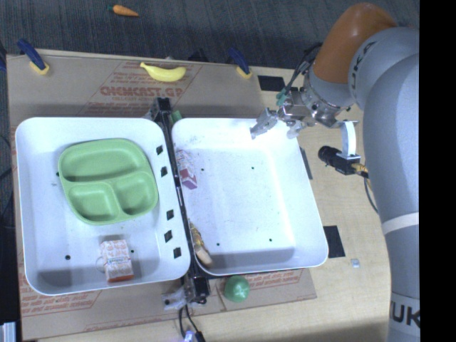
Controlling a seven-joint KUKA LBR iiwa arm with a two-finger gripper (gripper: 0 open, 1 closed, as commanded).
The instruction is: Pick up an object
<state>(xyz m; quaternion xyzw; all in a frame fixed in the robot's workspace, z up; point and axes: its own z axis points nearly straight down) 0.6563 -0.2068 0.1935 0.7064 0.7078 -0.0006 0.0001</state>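
Grey arm (388, 120) dominates; end effector (274, 120), at right bin's (313, 241) far rim, grip unreadable; nothing picked yet

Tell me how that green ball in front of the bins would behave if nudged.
The green ball looks round and smooth, so it would probably roll freely. It sits on flat cardboard outside the right bin, with no wall beyond it, so it might run off.

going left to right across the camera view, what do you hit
green tray → banana → green ball → gripper → orange band
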